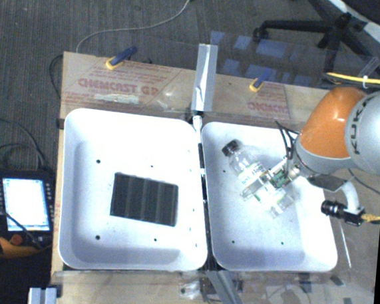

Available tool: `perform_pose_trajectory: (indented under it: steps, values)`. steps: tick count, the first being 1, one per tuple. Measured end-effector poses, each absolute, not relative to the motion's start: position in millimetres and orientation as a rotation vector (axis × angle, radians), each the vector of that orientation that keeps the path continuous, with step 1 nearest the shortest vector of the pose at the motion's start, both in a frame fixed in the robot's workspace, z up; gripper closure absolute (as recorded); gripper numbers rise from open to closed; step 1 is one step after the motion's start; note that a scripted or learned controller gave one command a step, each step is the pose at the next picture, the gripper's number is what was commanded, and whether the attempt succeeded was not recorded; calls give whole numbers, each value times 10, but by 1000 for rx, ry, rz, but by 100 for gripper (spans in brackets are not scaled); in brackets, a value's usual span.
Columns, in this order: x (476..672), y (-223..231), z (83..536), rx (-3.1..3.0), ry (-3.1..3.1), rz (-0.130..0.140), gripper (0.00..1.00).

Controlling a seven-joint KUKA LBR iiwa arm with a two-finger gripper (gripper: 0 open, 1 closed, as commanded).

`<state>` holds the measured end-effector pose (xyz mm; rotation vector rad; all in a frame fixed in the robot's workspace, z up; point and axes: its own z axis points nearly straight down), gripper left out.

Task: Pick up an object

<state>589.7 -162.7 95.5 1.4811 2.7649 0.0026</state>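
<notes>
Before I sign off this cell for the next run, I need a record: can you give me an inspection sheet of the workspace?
Surface: two white bins, left bin and right bin, side by side on the bench.
Job's things: clear bottle with dark cap lying in the right bin; dark ridged rectangle flat in the left bin.
Clutter: yellow-blue clamps at the bench's far edge.
Grippers: tool low over the right bin, beside the bottle; finger state unclear.
Cables: thin cable on the floor beyond the bench.
Surroundings: handheld pendant at left; chair base behind.
</notes>
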Motion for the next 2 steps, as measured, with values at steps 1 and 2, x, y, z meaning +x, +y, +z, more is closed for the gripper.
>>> perform_pose_trajectory:
  steps: [1,2]
  values:
    - [6174,-1793,923,1541,2769,-13,0]
    - [6151,-1772,982,1541,2780,-17,100]
